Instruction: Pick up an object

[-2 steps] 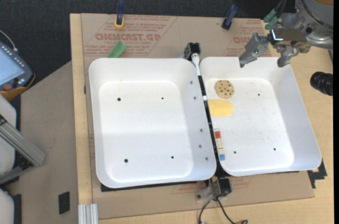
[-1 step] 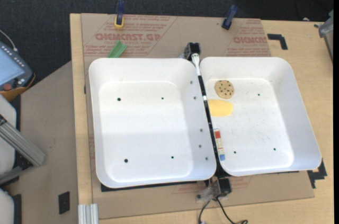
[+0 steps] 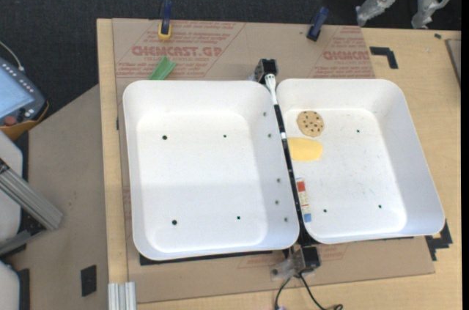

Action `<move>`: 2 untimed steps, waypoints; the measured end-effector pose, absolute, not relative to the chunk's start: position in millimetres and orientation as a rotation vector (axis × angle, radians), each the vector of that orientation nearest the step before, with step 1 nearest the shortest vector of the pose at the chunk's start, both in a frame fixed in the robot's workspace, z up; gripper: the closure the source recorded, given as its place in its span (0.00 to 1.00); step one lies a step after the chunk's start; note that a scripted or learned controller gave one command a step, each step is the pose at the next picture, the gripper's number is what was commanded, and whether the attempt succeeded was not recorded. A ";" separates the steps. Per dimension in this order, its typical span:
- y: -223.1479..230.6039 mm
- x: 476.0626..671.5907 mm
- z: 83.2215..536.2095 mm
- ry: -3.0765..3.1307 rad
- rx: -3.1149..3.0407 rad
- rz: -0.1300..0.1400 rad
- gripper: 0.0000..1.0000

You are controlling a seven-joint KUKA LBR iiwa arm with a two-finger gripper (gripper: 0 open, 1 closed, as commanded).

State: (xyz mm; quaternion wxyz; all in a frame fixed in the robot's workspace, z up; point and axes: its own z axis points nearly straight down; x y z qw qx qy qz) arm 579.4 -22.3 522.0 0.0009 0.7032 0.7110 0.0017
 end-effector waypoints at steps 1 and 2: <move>40.4 658.7 535.3 2.226 2.210 0.010 0.00; 171.4 665.4 529.1 2.239 2.208 0.008 0.00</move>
